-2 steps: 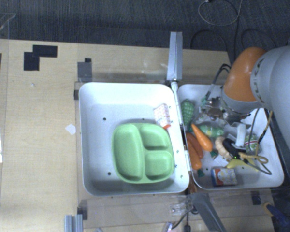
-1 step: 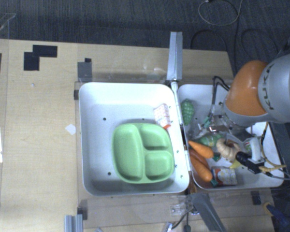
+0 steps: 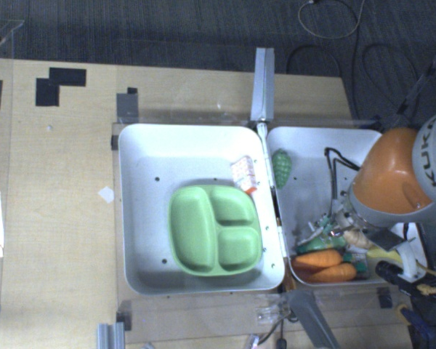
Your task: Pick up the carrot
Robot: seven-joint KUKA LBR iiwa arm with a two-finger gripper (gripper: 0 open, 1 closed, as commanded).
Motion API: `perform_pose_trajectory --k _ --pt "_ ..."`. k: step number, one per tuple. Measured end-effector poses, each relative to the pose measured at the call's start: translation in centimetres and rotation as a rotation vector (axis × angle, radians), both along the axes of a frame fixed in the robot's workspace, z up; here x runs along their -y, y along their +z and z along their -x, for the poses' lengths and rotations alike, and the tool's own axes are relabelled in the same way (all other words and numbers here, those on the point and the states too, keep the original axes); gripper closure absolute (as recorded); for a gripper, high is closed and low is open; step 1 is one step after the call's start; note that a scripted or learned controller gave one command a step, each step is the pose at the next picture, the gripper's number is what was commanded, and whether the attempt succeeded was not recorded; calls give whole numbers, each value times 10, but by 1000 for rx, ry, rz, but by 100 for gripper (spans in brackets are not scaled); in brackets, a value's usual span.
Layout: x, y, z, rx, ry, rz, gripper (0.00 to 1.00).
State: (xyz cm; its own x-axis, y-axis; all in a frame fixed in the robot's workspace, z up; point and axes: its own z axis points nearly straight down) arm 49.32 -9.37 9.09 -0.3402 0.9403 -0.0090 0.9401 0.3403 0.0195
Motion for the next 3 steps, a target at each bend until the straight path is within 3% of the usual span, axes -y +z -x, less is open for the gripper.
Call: perform_pose_trajectory --k 1,2,3 --pt "38 219 -11 -13 -179 -3 0" --pt "-7 64 6 -20 -304 -5 0" --pt "0 -1 3 -9 -221 -6 0"
